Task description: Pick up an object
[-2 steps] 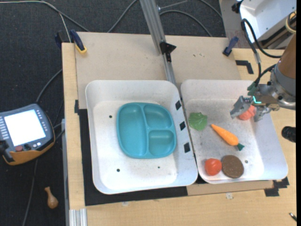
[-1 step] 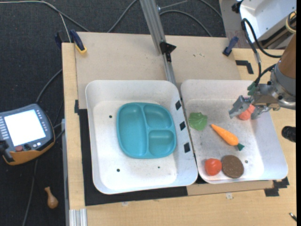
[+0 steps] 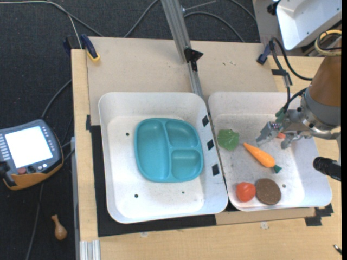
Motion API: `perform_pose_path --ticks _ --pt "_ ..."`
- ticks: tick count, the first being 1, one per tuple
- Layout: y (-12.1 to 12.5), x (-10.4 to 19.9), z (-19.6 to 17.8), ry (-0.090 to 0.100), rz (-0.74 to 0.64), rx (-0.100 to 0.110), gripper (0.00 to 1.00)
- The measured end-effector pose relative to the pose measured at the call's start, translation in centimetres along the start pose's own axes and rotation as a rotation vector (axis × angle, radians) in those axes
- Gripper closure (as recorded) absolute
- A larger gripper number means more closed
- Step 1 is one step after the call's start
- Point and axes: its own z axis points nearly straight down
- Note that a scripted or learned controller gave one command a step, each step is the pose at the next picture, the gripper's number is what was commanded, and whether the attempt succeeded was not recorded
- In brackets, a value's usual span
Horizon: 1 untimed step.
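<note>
The right bin (image 3: 309, 191) holds a green lettuce piece (image 3: 228, 139), an orange carrot (image 3: 259, 155), a red tomato (image 3: 245, 192) and a round brown patty (image 3: 268, 191). My gripper (image 3: 276, 136) hangs over the upper right part of this bin, just up and right of the carrot's thick end. Its fingers stand spread, open, and nothing sits between them. The orange-banded arm (image 3: 329, 85) comes in from the right edge.
A teal divided plate (image 3: 168, 149) lies in the left bin (image 3: 116, 199). A slanted metal pole (image 3: 176, 20) runs down to the gap between the bins. Blue clamps (image 3: 90, 49) grip the bench's back edge. A teach pendant (image 3: 27, 153) lies on the floor at left.
</note>
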Motion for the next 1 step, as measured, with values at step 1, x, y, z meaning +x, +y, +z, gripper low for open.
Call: perform_pose_path --ticks 1 --pt "-0.17 -0.17 6.33 0.001 0.001 0.005 0.0"
